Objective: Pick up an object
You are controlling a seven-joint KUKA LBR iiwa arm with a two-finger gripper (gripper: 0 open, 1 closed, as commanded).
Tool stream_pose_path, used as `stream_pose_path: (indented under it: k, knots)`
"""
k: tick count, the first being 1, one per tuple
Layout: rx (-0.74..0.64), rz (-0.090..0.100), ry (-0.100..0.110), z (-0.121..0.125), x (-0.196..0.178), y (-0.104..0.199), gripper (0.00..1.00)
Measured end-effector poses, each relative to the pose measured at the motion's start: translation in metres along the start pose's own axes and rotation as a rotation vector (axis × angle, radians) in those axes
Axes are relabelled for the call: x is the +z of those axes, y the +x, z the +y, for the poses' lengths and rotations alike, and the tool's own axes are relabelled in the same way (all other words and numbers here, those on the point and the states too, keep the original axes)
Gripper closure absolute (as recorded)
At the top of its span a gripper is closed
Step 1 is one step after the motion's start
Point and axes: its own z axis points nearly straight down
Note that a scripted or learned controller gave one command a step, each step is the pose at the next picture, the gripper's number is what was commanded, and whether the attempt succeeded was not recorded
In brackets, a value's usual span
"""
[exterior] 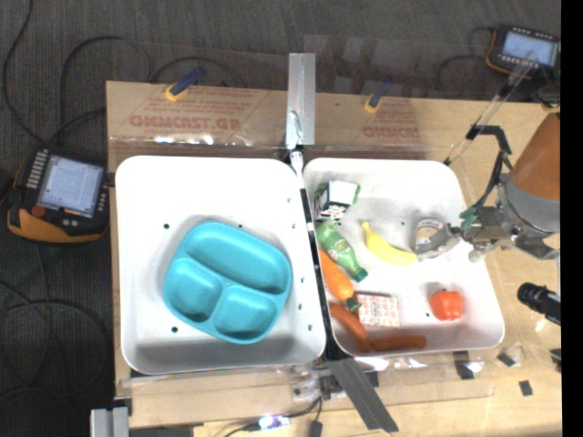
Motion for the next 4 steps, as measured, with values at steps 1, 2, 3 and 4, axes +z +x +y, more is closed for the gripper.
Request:
stream_pose_path:
  k: [1,2,3,4]
  knots:
    - [-0.031,-0.005,-0.01,0.02,0.115,0.039,0.0]
    - [-0.106,-0.007,-0.014,0.062,0.115,0.055,0.0]
    - [-0.106,-0.005,-0.017,0.063,0.105,0.056,1.0]
    - [-0.193,-0.004,-0.002,0.116,0.021,0.113,1.0]
